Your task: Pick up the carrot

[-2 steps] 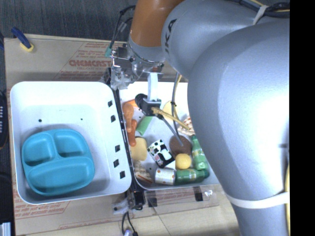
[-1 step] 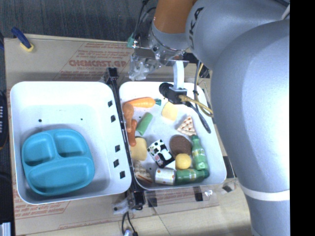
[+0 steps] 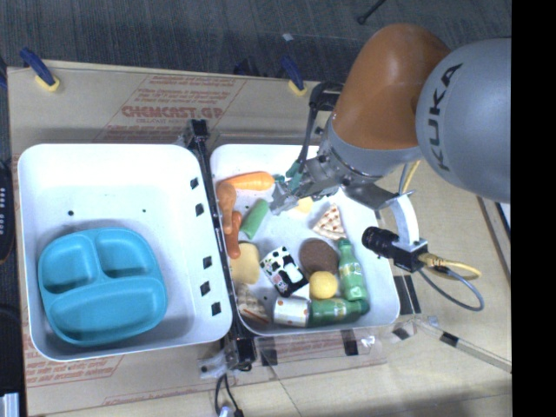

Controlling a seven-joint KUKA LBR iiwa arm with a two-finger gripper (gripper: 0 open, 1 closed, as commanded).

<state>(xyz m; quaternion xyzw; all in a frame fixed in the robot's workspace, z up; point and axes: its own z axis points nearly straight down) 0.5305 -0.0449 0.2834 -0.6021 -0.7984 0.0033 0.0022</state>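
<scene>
An orange carrot (image 3: 247, 182) lies near the back left corner of the right bin (image 3: 382, 294). My gripper (image 3: 285, 193) hangs just right of the carrot's tip, low over the bin, under the arm's orange band. A small green-teal item sits by the fingers; whether they grip anything is unclear.
The right bin also holds a second orange piece (image 3: 229, 208) along its left wall, a green cylinder (image 3: 254, 220), a pizza slice (image 3: 329, 223), a brown round item (image 3: 318, 255), green bottles (image 3: 349, 272), a yellow ball (image 3: 322, 285) and a black-and-white toy (image 3: 281, 268). The left bin holds a blue divided tray (image 3: 102, 283).
</scene>
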